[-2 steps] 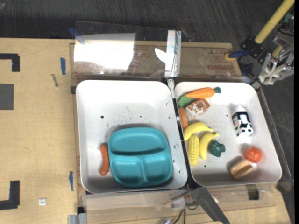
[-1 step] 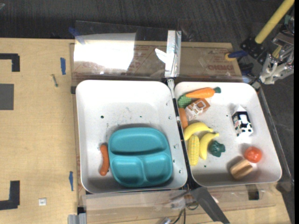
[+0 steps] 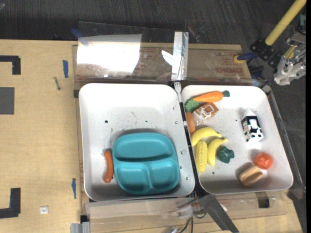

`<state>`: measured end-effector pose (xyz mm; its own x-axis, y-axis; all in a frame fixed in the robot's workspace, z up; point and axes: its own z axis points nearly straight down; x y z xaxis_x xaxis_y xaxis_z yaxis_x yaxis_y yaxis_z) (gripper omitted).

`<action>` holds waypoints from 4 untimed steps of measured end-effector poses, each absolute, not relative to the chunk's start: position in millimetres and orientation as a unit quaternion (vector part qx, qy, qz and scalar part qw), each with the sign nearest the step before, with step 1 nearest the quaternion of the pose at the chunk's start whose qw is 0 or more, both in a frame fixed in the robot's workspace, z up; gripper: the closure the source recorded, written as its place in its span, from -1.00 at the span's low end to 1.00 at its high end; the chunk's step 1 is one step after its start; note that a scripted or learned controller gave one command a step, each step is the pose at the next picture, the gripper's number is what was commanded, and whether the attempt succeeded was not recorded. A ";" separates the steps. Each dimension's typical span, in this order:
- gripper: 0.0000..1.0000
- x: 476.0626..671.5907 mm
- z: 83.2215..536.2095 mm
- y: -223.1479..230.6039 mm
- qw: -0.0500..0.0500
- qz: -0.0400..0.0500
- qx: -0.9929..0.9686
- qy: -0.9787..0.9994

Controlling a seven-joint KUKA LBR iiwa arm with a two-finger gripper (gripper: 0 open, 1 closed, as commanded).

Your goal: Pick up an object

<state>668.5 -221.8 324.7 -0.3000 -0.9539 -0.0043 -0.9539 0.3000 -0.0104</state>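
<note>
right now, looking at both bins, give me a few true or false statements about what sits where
1. The teal divided tray lies in the left bin. True.
2. The toy carrot lies in the left bin. False: it is in the right bin, near the far edge.
3. A sausage lies beside the tray's left side. True.
4. The corn cob sits on the teal tray. False: it lies in the right bin next to the bananas.
5. The tomato lies near the bread roll. True.
</note>
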 end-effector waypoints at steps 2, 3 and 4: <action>1.00 668.2 316.5 -221.7 0.003 -0.002 -0.759 0.652; 1.00 667.4 312.5 -211.5 0.002 0.000 -0.807 0.591; 1.00 660.6 311.9 -209.3 0.001 0.001 -0.848 0.529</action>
<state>660.6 -209.3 311.9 0.4395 -0.8983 -0.0029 -0.8983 -0.4395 -0.0015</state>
